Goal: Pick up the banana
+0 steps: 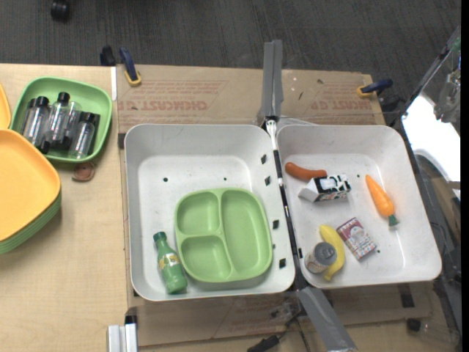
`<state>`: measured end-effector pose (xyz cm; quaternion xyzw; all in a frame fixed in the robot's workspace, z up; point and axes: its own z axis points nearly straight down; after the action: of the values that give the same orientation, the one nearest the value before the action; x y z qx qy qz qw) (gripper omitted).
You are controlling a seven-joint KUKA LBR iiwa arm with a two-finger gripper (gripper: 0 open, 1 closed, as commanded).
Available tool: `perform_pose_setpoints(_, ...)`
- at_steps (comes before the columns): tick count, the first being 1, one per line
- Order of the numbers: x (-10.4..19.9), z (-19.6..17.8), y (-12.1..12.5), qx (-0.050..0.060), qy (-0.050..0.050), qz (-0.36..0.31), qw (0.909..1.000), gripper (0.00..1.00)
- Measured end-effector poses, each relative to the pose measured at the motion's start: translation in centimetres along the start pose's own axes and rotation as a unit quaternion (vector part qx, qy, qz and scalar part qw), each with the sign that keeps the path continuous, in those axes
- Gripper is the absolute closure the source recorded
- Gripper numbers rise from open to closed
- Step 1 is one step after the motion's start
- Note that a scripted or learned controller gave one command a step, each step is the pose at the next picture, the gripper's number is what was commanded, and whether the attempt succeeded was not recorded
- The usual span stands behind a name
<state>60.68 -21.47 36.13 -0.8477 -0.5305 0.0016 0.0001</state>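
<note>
1. Your banana [333,253] lies in the right bin [410,160], near its front edge, curled against a small grey can [323,256].
2. Just beside it sits a red card packet [357,238]; farther back are a carrot [380,197], a sausage [304,171] and a black-and-white toy [327,188].
3. The left bin [146,160] holds a green divided plate [222,235] and a green bottle [169,263] (lying at the front corner).
4. You cannot tell the hand's state from this camera.

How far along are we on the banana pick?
Nothing looks done yet. The banana lies in the right bin, curled against a small grey can and next to a red card pack. Nothing is in hand. The approach, grasp and lift are all left.
</note>
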Motion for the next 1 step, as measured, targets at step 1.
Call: perform_pose_setpoints(1,0.04,-0.73,0.05,0.001,-0.002,-0.001,1.0,1.0)
